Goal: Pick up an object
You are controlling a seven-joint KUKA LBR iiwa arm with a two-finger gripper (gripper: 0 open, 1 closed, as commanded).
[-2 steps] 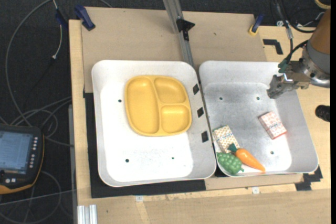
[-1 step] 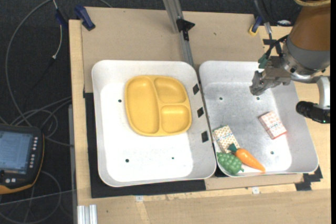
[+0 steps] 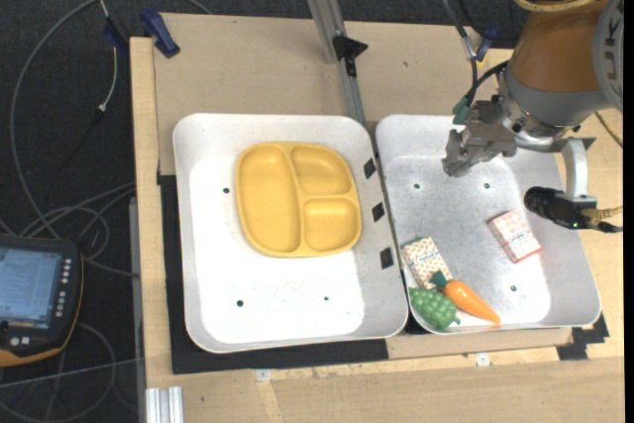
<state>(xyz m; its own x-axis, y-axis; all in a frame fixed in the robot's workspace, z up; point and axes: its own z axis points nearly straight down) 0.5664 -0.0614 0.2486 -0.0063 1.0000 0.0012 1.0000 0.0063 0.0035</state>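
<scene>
1. Objects to pick lie in the right bin [image 3: 555, 243], at the lower right of the frame; none is lifted yet, so I judge the task to be at the approach step, before any grasp.
2. Left bin [image 3: 198, 243], centre-left of the frame: it holds a yellow divided plate [image 3: 297, 198] with three compartments, all bare as far as I can see.
3. Right bin, going left to right: a small patterned card or packet [image 3: 426, 260] near the bin's lower left corner; a green toy vegetable [image 3: 433, 307] just below it, touching an orange toy carrot [image 3: 470, 300] on its right; a small red-and-white box [image 3: 515, 236] well apart, further right.
4. Gripper [image 3: 464, 156] hangs over the upper part of the right bin, above bare floor and well apart from every item. Whether its fingers are spread or closed I cannot tell; nothing is visible between them.
5. Next move, in my judgement: travel toward the lower right of the frame, centre over one item, and descend. The box stands alone and looks easiest; the carrot and green toy crowd each other at the bin's wall.
</scene>
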